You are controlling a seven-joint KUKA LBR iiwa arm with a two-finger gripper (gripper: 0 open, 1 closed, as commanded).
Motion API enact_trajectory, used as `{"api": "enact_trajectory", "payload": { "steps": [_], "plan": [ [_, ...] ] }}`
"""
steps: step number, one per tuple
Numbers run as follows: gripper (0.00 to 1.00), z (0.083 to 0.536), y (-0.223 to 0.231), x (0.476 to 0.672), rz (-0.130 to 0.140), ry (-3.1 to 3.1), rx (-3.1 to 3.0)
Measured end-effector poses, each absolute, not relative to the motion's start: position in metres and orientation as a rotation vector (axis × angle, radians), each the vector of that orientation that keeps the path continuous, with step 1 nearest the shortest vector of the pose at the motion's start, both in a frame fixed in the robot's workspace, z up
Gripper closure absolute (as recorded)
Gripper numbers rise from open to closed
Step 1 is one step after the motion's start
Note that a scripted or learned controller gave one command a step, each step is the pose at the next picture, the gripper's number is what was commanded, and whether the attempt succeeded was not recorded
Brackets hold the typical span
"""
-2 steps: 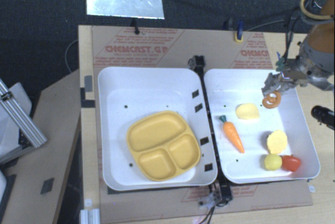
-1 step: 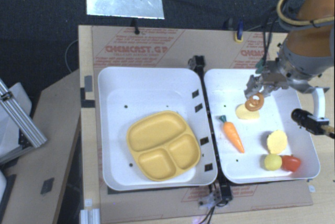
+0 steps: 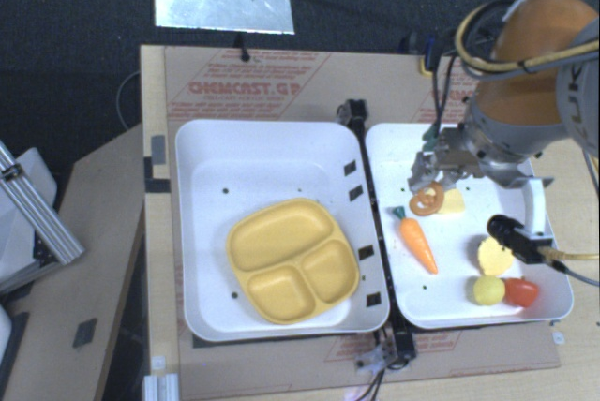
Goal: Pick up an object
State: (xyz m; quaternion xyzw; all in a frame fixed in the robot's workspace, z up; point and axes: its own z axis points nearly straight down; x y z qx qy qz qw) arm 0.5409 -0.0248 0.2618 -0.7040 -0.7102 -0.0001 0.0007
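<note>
Right bin point(image 3: 394, 155), pretzel point(image 3: 427, 200) under hand point(image 3: 424, 176), carrot point(image 3: 418, 242) beside

You see the gripper point(image 3: 429, 176) low in the right bin point(image 3: 394, 155), directly above a pretzel point(image 3: 427, 200) beside a pale yellow block point(image 3: 453, 202). A carrot point(image 3: 418, 243), lemon point(image 3: 487, 289) and tomato point(image 3: 521, 292) lie nearer you. The left bin point(image 3: 202, 174) holds a yellow divided tray point(image 3: 292, 259).

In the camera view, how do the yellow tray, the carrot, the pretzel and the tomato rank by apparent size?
Largest to smallest:
1. yellow tray
2. carrot
3. pretzel and tomato look about alike, so I leave them unranked.
</note>
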Motion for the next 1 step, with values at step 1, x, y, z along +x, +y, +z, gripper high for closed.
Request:
{"api": "enact_trajectory", "payload": {
  "steps": [1],
  "plan": [
    [1.00, 0.2524, 0.0214, 0.5402, -0.002, -2.231, -2.211]
  ]
}}
